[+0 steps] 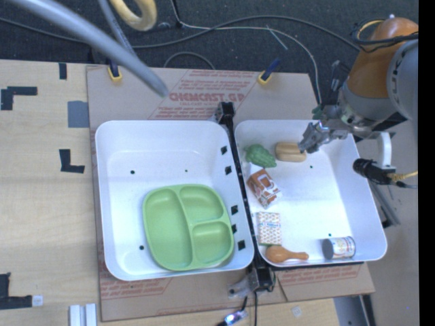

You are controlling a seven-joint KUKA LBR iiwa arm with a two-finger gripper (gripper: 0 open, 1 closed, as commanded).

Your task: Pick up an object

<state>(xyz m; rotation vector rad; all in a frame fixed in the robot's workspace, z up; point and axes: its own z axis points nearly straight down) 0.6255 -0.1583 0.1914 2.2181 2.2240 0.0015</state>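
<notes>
Red block lettering reading roughly "CHEMCAST GP" runs across the brown cardboard sheet (197,95) beneath the bins, with smaller red print below it that is too fine to read. On this sheet sit two shallow white bins with rounded corners and smooth, glossy walls, joined along a black strip with clips. The left bin (115,155) holds a pale green divided plate (188,227) of matte plastic with three compartments, lying flat toward the near edge. The right bin (353,209) holds the loose things: a crinkled green leafy toy (260,156) near the far left corner, a tan bread-roll-shaped piece (289,152) just beside it, an orange-and-white patterned packet (263,187) below them, a pale checked packet (269,228) nearer the front, an orange drumstick-shaped toy (285,254) at the front wall, and a small can (339,247) on its side with a grey end and a white and red label too small to read. The gripper (312,137) hangs at the far side of the right bin, its tip just beside the right end of the bread-roll piece; whether it is spread or closed cannot be told, and nothing is seen in its grasp. A blurred grey bar (75,26) crosses the upper left, and black cables trail over the dark floor behind.
</notes>
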